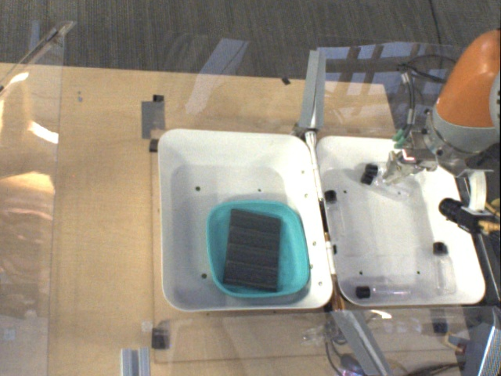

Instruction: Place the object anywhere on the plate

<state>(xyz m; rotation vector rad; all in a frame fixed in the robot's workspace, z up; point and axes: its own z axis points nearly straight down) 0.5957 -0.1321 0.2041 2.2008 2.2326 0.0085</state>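
A teal square plate (pixel 295 249) sits in the left bin (pixel 180 210), toward its front. On the plate lies a dark grey ridged block (pixel 253 249), flat and turned slightly off square. The gripper (pixel 399 167) hangs over the back of the right bin (pixel 391 241), far to the right of the plate and the block. Above it are the wrist and the orange band (pixel 470 84). Nothing of the block is near the gripper.
A metal divider post (pixel 311 92) runs back from the seam between the two bins. Small black studs (pixel 368 173) dot the right bin's floor. Black cables and a black fitting (pixel 458 212) hang at the right edge. Bare wooden bench (pixel 86 233) lies left of the bins.
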